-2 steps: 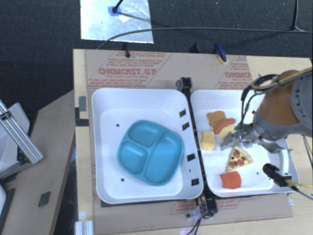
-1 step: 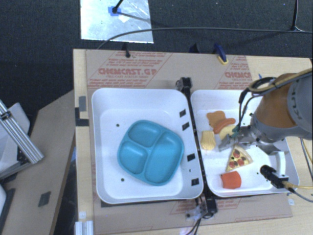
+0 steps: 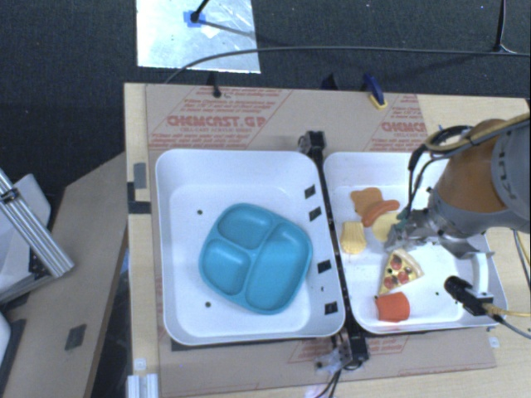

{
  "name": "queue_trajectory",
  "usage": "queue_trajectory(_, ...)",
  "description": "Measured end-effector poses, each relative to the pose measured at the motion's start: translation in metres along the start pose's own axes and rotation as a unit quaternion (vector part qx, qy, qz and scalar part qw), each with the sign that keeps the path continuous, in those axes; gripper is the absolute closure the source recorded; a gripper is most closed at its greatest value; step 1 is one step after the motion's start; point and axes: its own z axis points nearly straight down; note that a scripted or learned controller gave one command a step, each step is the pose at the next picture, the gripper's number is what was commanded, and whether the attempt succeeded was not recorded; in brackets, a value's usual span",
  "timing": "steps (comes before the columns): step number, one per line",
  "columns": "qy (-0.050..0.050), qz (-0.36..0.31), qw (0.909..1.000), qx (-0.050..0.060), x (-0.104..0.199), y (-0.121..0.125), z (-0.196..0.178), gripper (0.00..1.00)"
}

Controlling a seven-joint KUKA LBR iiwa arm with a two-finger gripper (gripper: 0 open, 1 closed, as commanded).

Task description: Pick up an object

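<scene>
The gripper (image 3: 401, 229) hides part of a yellow toy (image 3: 383, 227) beneath it.

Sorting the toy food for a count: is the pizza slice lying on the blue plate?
No. The pizza slice lies in the right bin, while the blue plate sits in the left bin.

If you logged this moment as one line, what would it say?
claw: over right bin | nearest: pizza slice | blue plate: left bin

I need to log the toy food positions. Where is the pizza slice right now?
The pizza slice lies in the right bin, near its front, just above the red piece and below the gripper.
</scene>
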Motion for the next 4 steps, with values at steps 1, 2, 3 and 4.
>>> queue_trajectory(1, -0.001, 0.000, 1.0000, -0.001, -0.005, 0.001, -0.044, 1.00)
queue_trajectory(2, -0.001, -0.002, 1.0000, -0.001, -0.003, 0.005, -0.088, 1.00)
queue_trajectory(3, -0.001, -0.002, 1.0000, -0.002, -0.008, -0.002, -0.145, 1.00)
queue_trajectory(4, 0.000, -0.004, 1.0000, 0.000, 0.038, 0.009, -0.150, 1.00)
